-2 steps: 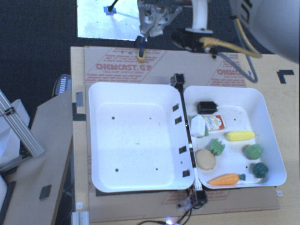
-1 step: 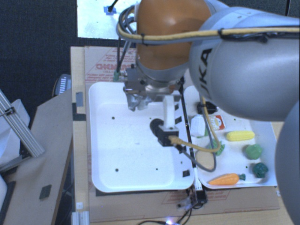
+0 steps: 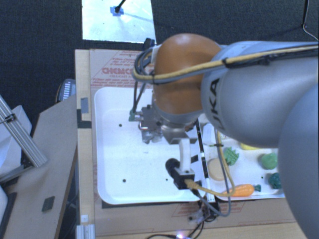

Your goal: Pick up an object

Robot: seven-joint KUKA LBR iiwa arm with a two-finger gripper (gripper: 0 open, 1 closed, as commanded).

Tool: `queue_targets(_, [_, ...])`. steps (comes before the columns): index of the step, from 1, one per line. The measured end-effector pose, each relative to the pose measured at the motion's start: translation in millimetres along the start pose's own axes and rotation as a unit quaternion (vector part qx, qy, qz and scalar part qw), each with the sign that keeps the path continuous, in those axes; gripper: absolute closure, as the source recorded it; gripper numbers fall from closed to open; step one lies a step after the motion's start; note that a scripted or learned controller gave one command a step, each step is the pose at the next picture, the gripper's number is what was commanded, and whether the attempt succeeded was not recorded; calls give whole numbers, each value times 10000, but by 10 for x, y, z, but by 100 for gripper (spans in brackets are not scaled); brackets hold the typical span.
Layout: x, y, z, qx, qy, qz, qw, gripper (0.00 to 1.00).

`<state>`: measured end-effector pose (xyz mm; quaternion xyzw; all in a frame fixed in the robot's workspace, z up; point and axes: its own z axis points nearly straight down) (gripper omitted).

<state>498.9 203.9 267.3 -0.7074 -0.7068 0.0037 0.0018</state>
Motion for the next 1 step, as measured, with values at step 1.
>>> queue_targets(1, [325, -126, -1209, -98, 52, -46, 9999, 100])
